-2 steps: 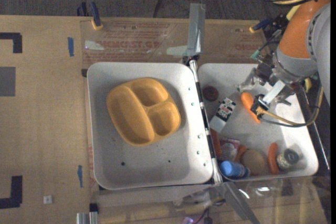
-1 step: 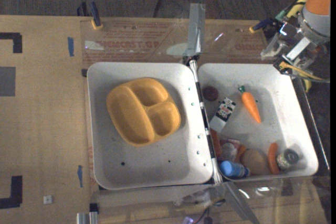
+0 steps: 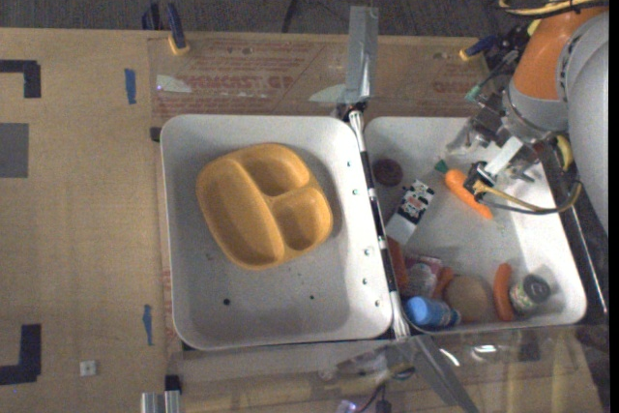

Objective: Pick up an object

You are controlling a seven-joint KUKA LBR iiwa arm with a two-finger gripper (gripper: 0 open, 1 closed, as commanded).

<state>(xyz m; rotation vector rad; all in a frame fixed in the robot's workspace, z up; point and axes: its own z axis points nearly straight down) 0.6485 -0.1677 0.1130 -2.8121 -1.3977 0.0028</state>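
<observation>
Leftward, smooth rounded three-part yellow dish (image 3: 276,196)

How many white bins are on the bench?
2. The left bin holds a yellow divided plate. The right bin sits beside it, with many small things inside. No others seem hidden.

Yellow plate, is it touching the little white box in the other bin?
Apart. The camera view shows the yellow plate in the left bin and the little white box in the right bin, with the bins' walls between them.
</observation>
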